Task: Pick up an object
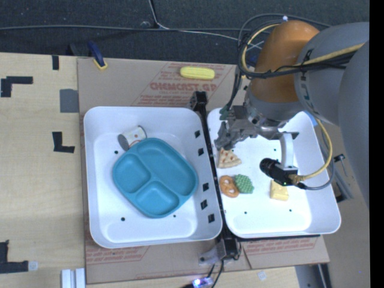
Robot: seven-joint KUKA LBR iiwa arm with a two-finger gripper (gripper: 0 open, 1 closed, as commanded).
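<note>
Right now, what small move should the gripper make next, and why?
Probably a short descent: the gripper hangs just above the pizza slice toy in the right bin and holds nothing, with the pretzel close below it.

Yellow banana [197, 73] on cardboard [150, 83], blue clamp [98, 56]

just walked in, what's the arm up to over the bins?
The KUKA arm reaches in over the right bin, its tool low by the pizza slice near that bin's left wall. Nothing visibly gripped. A pretzel, green piece and cheese wedge lie nearby. The left bin holds a blue divided tray and a small cup.
</note>
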